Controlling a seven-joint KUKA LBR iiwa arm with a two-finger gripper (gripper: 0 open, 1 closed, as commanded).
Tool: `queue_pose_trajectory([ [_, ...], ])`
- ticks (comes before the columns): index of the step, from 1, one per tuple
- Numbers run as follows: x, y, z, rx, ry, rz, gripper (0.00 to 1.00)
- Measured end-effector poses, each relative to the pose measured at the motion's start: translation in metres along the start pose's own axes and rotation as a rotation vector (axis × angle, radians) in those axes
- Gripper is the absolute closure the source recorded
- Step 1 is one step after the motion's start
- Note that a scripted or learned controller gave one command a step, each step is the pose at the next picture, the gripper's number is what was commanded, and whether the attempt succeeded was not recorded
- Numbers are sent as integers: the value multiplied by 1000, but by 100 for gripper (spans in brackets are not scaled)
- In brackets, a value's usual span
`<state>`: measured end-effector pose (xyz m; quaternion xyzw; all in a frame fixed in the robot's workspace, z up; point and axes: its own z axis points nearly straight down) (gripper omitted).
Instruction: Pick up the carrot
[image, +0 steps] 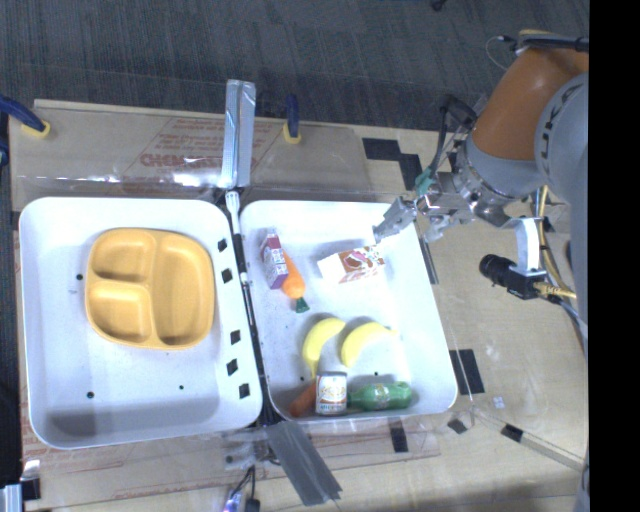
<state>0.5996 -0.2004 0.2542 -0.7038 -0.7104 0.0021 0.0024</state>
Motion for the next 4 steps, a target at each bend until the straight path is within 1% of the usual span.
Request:
queue_pose_trajectory([
  [1, 5, -14, 15, 0, -1, 21, 0],
  [2, 5, -14, 15, 0, -1, 21, 0],
  [3, 58, -3, 98, 0, 1, -223, 0],
  [4, 99, -7, 114, -3, -1, -706, 0],
])
